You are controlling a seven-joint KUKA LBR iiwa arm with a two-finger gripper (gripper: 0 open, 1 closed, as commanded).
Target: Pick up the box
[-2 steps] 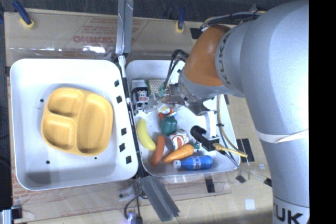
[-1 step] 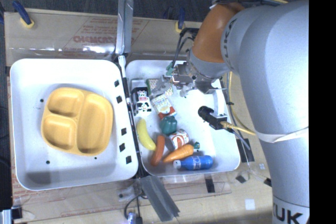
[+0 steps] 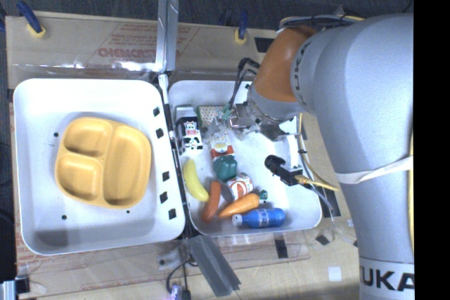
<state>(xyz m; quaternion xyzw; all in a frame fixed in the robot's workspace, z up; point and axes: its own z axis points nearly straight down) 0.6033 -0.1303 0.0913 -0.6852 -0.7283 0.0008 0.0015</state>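
Observation:
A small white box [image 3: 190,135] with a black-and-white picture stands at the left wall of the right bin [image 3: 309,211]. Just behind it, at the bin's back, lies a flat speckled green box [image 3: 209,114]. My gripper [image 3: 230,120] hangs low over the back of the right bin, right beside the speckled box and a little right of the white box. The wrist hides its tips, and I see nothing held in it.
Below the gripper the right bin holds a small red-capped bottle [image 3: 221,148], a green pepper [image 3: 225,167], a red and white can [image 3: 240,186], a banana [image 3: 194,180], two carrots [image 3: 239,205] and a blue bottle [image 3: 261,218]. The left bin [image 3: 35,221] holds a yellow divided plate [image 3: 103,161].

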